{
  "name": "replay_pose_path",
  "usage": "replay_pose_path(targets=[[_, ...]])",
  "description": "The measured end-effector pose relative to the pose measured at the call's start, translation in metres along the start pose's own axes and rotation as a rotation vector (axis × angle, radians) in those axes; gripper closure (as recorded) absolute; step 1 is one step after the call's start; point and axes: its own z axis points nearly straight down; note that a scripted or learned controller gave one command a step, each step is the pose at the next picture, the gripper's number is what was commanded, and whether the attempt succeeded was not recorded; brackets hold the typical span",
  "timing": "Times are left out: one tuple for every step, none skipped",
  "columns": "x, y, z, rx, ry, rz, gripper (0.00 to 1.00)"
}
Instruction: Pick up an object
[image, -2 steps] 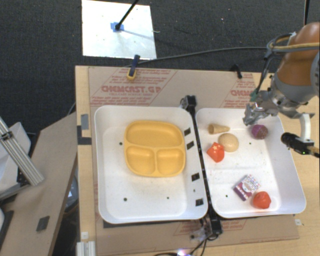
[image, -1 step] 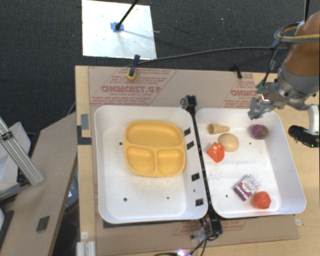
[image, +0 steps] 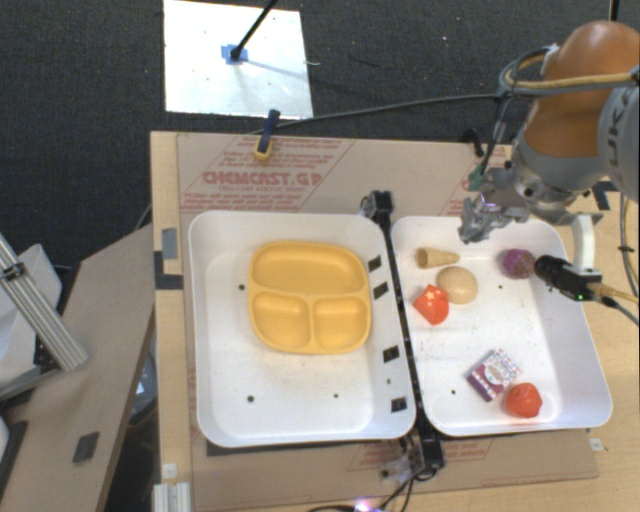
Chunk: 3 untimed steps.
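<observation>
camera view | gripper (image: 478, 226) above right bin's (image: 560, 400) far edge, finger state unreadable, nothing visibly held | nearest: cone (image: 436, 257), likely light, rigid; grip across wide end

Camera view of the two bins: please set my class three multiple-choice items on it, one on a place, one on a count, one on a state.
1. Where does the yellow divided tray lie?
A. in the left bin
B. in the right bin
C. on the cardboard behind the bins

2. How many loose things lie in the right bin?
A. three
B. six
C. nine

3. How does the hand stand?
A. gripping the purple thing
B. low over the right bin's far edge, nothing seen between its fingers
C. resting on the tray

Key: 1 A, the tray fills the middle of the left bin. 2 B, cone, beige ball, purple thing, two red things and a small packet. 3 B, it hangs above the cone, apart from it.
</observation>
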Motion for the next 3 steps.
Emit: replay_pose_path(targets=[[0.043,-0.003,0.005,0.001,0.000,0.001,1.00],[0.094,0.000,0.004,0.000,0.000,0.001,1.00],[0.151,0.003,0.021,0.001,0.001,0.000,1.00]])
